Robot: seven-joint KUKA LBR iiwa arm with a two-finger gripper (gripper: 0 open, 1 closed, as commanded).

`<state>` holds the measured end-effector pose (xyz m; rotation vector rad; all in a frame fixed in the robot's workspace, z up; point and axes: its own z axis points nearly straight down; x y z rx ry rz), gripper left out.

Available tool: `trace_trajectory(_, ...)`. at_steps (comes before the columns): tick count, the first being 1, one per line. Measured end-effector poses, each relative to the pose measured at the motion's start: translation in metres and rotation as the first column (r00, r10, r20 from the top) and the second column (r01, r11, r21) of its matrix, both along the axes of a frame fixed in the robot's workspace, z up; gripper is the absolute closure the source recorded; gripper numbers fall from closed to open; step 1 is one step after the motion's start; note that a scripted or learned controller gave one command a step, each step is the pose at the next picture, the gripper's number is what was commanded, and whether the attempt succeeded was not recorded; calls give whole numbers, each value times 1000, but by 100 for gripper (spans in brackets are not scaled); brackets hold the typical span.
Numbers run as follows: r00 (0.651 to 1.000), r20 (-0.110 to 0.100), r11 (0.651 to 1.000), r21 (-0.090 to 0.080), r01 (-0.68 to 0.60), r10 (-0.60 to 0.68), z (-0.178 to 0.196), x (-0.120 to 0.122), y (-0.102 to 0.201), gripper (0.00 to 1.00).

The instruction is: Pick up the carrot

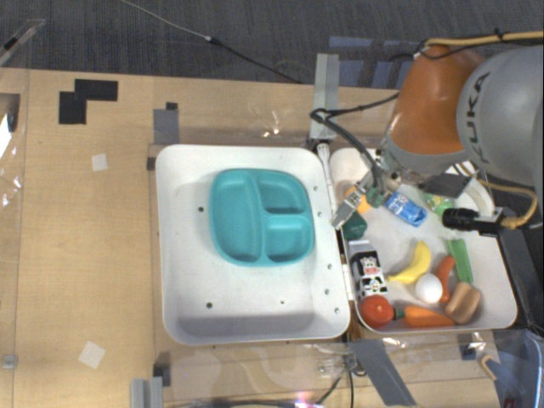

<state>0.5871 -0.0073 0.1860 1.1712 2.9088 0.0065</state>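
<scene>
Teal tray [259,217] sits in left bin [187,313], tool [350,204] hovers at right bin's [501,313] left edge w/ fingers apart & empty, carrot [427,317] lies at bin's near edge betw. tomato [377,311] & potato [463,301], so crowding risks a wrong grab.

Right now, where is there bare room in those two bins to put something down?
The left bin has bare floor all around the teal tray, widest along its front edge. The right bin is crowded: carrot, tomato, banana, egg and the gripper.
</scene>
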Motion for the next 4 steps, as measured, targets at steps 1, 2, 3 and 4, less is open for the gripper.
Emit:
trace_trajectory(1, 995, 0, 995, 0, 103, -103, 0, 16, 4, 0)
trace_trajectory(2, 1000, 0, 1000, -2, 21, -21, 0, 3, -11, 0)
trace_trajectory(3, 918, 1, 918, 0, 396, -396, -92, 50, -90, 0)
trace_trajectory(4, 809, -52, 810, -25, 586, -586, -102, 72, -86, 0)
